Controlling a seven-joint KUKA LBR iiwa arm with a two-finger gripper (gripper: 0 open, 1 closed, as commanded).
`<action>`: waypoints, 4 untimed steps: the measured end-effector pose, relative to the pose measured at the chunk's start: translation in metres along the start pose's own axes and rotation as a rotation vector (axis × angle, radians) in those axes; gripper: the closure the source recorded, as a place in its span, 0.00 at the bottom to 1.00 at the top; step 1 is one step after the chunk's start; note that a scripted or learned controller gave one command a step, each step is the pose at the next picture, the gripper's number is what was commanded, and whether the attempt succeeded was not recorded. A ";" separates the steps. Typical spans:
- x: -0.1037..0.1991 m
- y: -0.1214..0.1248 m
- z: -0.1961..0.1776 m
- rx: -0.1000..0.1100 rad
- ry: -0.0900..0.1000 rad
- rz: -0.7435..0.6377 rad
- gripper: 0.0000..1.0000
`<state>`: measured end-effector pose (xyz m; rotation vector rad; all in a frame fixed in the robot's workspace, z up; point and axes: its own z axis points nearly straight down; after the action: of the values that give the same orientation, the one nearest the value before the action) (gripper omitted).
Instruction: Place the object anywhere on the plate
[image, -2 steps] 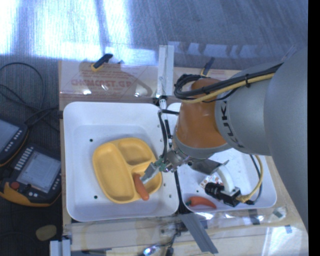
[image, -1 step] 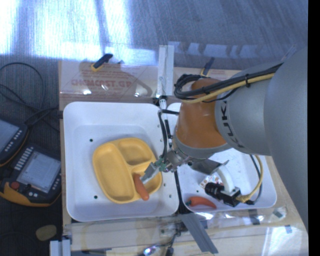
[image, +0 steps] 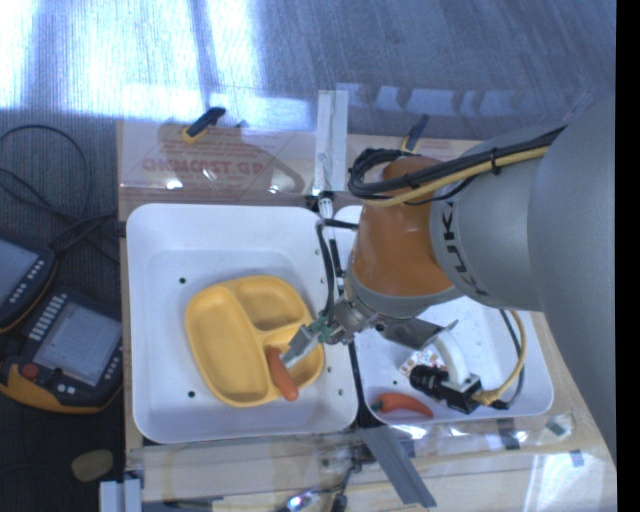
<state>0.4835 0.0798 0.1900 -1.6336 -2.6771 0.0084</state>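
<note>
Plate (image: 235, 340), yellow and partitioned, lies in the left bin (image: 160, 250), and the orange carrot-like object (image: 281, 377) rests on its right-hand rim with its tip past the plate edge. End effector (image: 303, 345) sits just above the object; its opening cannot be determined, so withdrawal could drag or roll the object off the plate.

Robotics lab being indicated: industrial arm (image: 520, 220) being mounted over worktop (image: 250, 165), teach pendant (image: 60, 350) being kept beside white bins (image: 160, 250), cables being trailed.
</note>
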 end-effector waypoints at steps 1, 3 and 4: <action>0.000 0.000 0.000 0.000 0.000 0.000 0.00; 0.000 0.000 0.000 0.000 0.000 0.000 0.00; 0.000 0.000 0.000 0.000 0.000 0.000 0.00</action>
<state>0.4835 0.0798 0.1900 -1.6336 -2.6771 0.0084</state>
